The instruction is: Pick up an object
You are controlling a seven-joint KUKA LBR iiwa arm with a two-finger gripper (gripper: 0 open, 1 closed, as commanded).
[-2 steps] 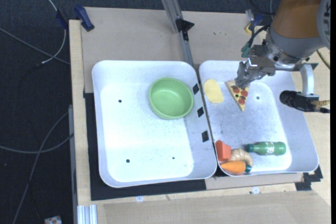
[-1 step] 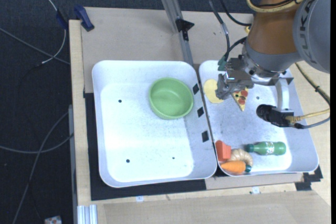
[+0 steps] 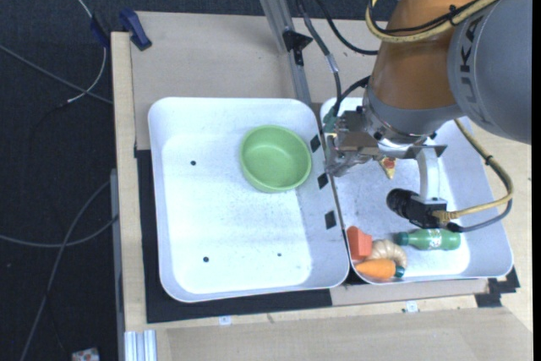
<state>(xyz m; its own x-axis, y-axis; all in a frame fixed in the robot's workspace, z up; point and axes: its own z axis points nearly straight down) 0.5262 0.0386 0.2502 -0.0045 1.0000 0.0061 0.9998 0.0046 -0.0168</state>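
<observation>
Two white bins sit side by side on the table [image 3: 211, 46], and the fixed camera looks down on them at a slant. Near the middle of the frame, the left bin [image 3: 220, 241] holds a green bowl [image 3: 275, 158], upright and well apart from everything else. At the lower right, the right bin [image 3: 482, 254] has the likelier things to pick: a green bottle [image 3: 429, 240] on its side, with a red block [image 3: 359, 243], an orange carrot-like toy [image 3: 376, 270] and a pale lumpy piece [image 3: 390, 250] crowded into the near corner, probably where they slid or were dropped. The arm fills the upper right, its hand [image 3: 351, 150] low over the right bin's far left part, beside the wall between the bins; I cannot tell how its grip stands, and nothing shows in it. Part of a dark printed word shows on the arm's grey casing, too cut off to read.
</observation>
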